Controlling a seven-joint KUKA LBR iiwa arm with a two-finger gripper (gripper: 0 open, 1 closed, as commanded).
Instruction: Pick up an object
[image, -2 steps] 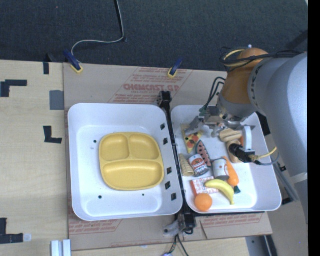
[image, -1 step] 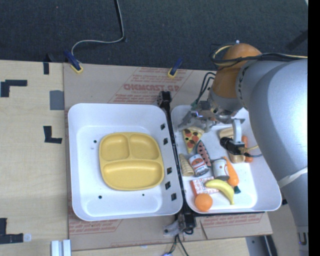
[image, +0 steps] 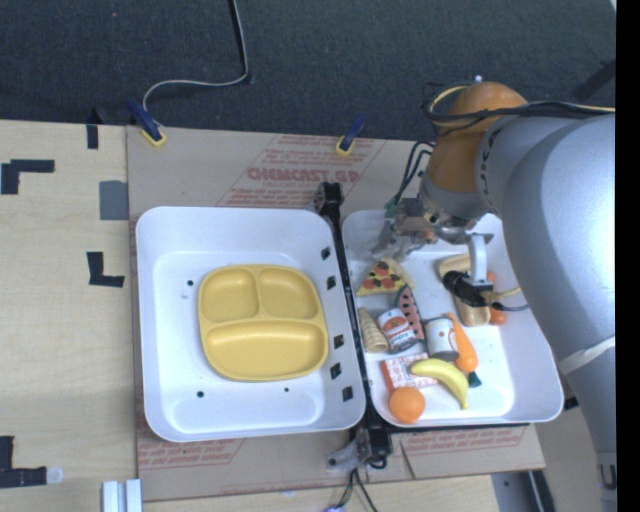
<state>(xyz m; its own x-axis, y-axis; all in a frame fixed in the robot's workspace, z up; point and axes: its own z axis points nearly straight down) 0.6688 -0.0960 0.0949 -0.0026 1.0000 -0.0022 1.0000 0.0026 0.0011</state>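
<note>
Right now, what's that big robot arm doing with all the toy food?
The grey arm reaches in over the right bin, and its gripper hangs just above a toy pizza slice near the back. A banana, an orange and a carrot lie nearer the front. The yellow divided plate sits in the left bin.

You look down at a slant from one fixed camera above the bench, taking in both white bins (image: 150, 330), with the arm (image: 560, 220) entering from the right, close to the lens.
</note>
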